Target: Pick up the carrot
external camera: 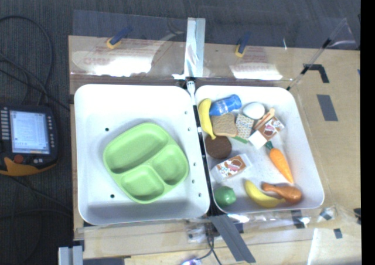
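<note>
As I read my monitor from the left, the first thing I see is a control handset (pixel 26 135) lying on the dark carpet beside the bench, with black cables looping around it. Next comes the left bin (pixel 88 99), which holds a green divided plate (pixel 146 161) lying flat and turned at a slant; its one long compartment faces the upper left and its two smaller ones face the lower right.

The two bins touch along a dark seam, and the right bin (pixel 306 141) is crowded. Against its left wall a banana (pixel 204 118) lies lengthwise, with a blue bottle (pixel 225 104) just beside its top end. Below the bottle sits a brown slice of bread (pixel 224 125), then a dark round cookie (pixel 219 146), a small printed packet (pixel 231 167), and a green ball-shaped fruit (pixel 225 196) near the front wall. Further right I see a white egg (pixel 254 109) near the back wall and a small red and white carton (pixel 266 129) below it.

The carrot (pixel 280 163) lies flat in the right half of the right bin. Its green top sits just below the carton, and its orange point aims at the lower right. Its tip ends close above a brown drumstick (pixel 284 191), which rests against a second banana (pixel 261 194) near the front wall. The carrot's right side faces bare white floor, so it lies apart from the wall there.

I cannot tell whether the claw is wide or narrow.
</note>
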`<state>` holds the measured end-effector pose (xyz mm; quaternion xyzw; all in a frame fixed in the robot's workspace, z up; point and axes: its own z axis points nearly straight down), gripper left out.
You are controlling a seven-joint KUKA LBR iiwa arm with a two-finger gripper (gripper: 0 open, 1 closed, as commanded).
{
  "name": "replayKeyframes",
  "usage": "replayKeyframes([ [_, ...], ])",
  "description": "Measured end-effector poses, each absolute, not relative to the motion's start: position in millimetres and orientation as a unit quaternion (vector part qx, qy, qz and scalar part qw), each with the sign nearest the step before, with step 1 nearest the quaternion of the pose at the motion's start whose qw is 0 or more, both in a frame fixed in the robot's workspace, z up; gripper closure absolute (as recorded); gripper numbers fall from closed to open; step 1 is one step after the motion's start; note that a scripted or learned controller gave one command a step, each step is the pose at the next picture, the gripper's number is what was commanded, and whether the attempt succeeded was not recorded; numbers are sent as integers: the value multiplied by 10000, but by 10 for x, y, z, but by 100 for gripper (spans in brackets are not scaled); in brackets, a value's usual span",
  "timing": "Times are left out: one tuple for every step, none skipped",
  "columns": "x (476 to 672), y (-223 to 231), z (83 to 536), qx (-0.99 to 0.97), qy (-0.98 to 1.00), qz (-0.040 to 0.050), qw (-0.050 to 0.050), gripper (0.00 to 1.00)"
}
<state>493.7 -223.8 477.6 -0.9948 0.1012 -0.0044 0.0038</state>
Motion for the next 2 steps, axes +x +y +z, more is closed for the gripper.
replayKeyframes([
  [5290,-2223,3956,-9950,993,26,73,100],
  [5220,-2233,4672,-9949,1008,-52,56,100],
])
